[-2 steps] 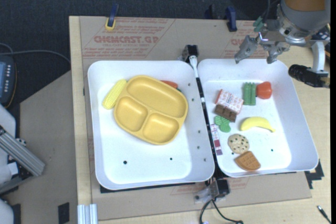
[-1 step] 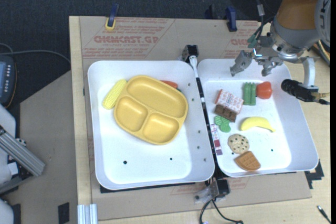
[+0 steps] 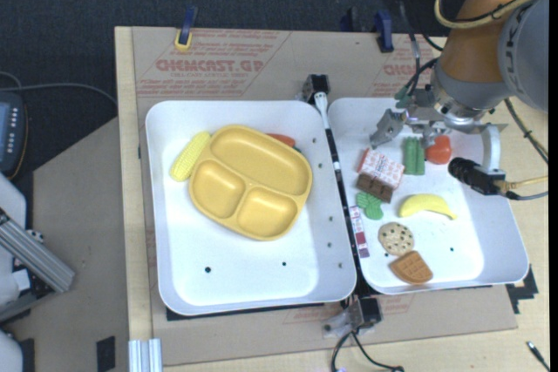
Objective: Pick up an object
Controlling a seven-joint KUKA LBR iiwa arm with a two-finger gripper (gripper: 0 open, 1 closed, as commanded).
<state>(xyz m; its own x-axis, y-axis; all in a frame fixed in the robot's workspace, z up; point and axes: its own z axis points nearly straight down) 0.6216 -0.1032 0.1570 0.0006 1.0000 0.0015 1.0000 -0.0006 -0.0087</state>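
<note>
Camera view from above, gripper (image 3: 410, 133) low over right bin (image 3: 497, 248), finger state cannot be told, green block (image 3: 413, 158) just beside it, banana (image 3: 426, 206), cookie (image 3: 396, 236) nearby, yellow divided tray (image 3: 250, 180) and corn (image 3: 190, 155) in left bin (image 3: 187, 266).

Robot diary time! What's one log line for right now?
grey two-finger gripper: above right white bin | nearest: green toy block | held: nothing seen | left bin: yellow divided plate
</note>
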